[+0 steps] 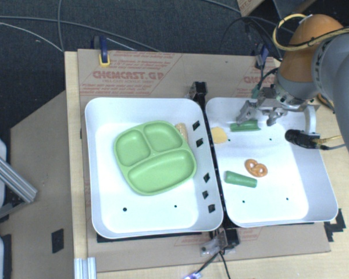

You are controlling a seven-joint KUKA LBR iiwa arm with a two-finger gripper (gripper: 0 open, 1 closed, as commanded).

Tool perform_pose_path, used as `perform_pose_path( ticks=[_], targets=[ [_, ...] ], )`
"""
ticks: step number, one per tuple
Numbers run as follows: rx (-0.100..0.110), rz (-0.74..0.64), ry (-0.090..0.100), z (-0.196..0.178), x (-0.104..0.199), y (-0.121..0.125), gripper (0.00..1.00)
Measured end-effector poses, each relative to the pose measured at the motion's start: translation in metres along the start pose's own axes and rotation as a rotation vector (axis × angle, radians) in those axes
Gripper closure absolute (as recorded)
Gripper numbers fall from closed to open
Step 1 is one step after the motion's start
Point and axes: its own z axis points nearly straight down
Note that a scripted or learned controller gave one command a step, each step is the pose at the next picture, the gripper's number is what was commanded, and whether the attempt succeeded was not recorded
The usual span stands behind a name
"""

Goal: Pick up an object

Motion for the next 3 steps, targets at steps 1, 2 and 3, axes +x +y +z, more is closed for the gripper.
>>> perform_pose_path(
  ticks=[1,2,3],
  targets=[
    [-0.007,0.0,0.0,-0.015,0.0,0.002,1.0],
    [-0.01,0.001,-0.002,-0.077,-0.001,-0.004,1.0],
    [-0.013,-0.001,-0.003,-0.141,0.001,0.0,1.0]
  ],
)
